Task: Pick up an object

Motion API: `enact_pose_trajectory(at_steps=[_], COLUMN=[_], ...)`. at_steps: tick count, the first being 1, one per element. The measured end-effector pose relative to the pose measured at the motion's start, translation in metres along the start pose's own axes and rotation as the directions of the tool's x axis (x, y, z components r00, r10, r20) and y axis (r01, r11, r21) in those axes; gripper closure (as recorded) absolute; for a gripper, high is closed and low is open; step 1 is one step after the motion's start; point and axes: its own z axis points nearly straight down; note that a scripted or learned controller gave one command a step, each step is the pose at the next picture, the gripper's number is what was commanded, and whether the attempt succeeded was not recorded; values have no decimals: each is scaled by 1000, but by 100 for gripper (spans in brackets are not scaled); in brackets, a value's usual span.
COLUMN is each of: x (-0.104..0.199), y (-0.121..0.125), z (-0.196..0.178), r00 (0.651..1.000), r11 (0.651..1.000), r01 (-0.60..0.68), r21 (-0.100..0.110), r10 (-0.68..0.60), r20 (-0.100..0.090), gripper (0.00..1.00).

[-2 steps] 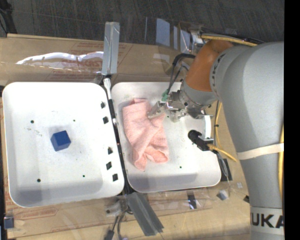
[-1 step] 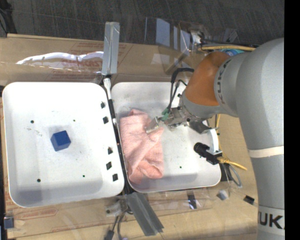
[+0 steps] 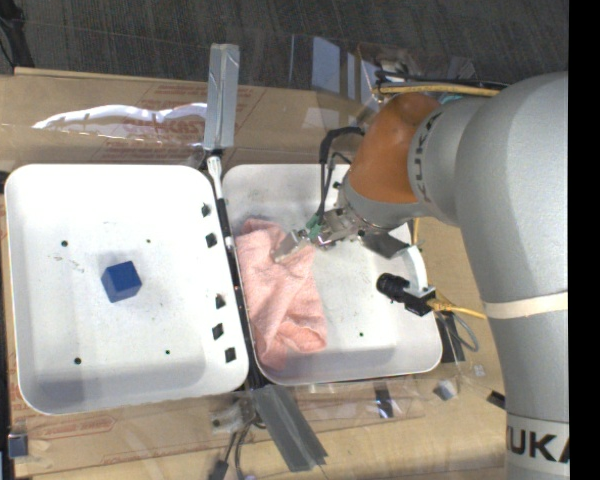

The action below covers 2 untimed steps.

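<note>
The two-finger gripper (image 3: 302,242) pinches a fold of the crumpled pink cloth (image 3: 280,298) at its one-o'clock corner; a slow, straight lift should keep the fabric from slipping.

We saw the left bin (image 3: 40,268) mostly open floor, with just a blue cube (image 3: 122,280) near its middle. In the right bin (image 3: 400,353), a pink cloth (image 3: 280,298) covered the left half, and the arm (image 3: 450,168) overhung its upper right; bare floor lay toward the lower right.
</note>
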Motion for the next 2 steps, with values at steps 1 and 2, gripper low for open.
enact_pose_trajectory(at_steps=[1,2], x=[44,44], y=[-4,-4], z=[1,-8], r00=[998,998], r11=[998,998], r01=[65,68], r21=[4,5], r10=[-65,-68], r20=[-2,-2], gripper=[0,100])
